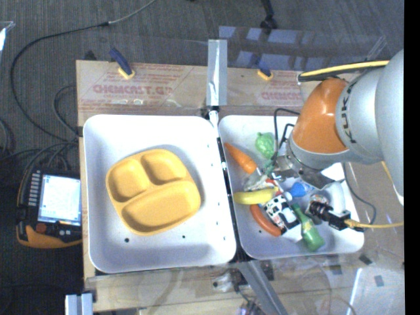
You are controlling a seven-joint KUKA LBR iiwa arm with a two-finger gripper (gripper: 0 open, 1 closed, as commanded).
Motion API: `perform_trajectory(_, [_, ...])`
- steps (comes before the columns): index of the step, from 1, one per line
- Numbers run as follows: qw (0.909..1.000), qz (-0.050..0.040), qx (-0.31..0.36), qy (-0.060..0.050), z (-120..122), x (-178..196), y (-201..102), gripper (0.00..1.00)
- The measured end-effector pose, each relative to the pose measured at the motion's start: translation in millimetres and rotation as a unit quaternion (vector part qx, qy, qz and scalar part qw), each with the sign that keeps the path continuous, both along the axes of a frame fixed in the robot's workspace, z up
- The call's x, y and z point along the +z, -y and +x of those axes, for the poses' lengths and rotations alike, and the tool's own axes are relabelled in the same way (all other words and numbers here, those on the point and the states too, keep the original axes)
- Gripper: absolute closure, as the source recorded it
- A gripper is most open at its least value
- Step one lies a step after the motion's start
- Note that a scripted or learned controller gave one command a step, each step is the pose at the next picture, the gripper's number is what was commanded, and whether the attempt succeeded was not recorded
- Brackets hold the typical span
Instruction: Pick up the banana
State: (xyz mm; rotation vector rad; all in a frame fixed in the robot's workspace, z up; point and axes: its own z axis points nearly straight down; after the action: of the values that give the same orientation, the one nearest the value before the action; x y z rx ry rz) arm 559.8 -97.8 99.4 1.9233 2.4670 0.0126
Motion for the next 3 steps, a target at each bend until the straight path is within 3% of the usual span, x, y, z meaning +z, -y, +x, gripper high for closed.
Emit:
perform_trajectory(1, [1.0000,0.0000,0.000,0.000,0,0,0,0.00])
perform_trajectory(2, [0.9944,0.0014,-0.106,0.003,-60,-8,2,0.00])
perform_trajectory(3, [0.9943,0.0026,-0.106,0.002,-60,1,2,1.00])
